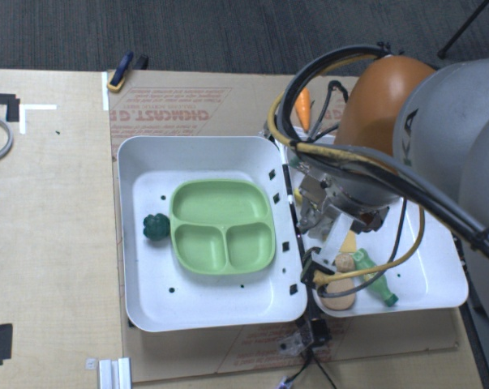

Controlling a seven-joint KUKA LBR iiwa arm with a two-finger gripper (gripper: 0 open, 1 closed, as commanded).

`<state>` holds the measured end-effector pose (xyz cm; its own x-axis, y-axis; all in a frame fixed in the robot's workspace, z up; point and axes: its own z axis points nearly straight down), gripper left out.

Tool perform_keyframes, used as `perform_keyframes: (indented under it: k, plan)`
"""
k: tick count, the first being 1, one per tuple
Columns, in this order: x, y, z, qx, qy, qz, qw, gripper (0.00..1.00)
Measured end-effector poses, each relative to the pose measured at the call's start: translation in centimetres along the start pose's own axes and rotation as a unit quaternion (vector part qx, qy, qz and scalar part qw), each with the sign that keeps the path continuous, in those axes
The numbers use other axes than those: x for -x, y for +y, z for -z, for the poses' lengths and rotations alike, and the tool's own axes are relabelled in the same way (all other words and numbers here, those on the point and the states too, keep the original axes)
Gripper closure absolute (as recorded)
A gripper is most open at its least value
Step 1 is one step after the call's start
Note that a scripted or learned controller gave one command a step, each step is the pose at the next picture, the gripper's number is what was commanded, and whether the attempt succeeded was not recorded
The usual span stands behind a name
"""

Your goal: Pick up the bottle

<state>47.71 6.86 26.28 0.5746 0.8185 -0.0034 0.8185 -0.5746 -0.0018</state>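
Camera view puts the green bottle [375, 278] lying flat in my right bin [439, 286], beneath my wrist. Probably light, rigid, slippery plastic; I'd grip mid-body. My pincer's state I cannot tell.

A light green divided plate [224, 235] lies in the middle of the left white bin [139, 298], a dark green lump [156, 227] sits just beside its left edge, and a blue-and-yellow marker [120, 71] rests on the desk [49, 258] at upper left.

Mirrored, unreadable print on cardboard [169, 104]
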Motion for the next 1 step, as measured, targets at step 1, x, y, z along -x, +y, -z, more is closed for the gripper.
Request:
perform_keyframes:
  k: [1]
  plan:
    - [-6.02,-4.24,-5.62,-0.001,0.0,-0.062,0.9981,1.0]
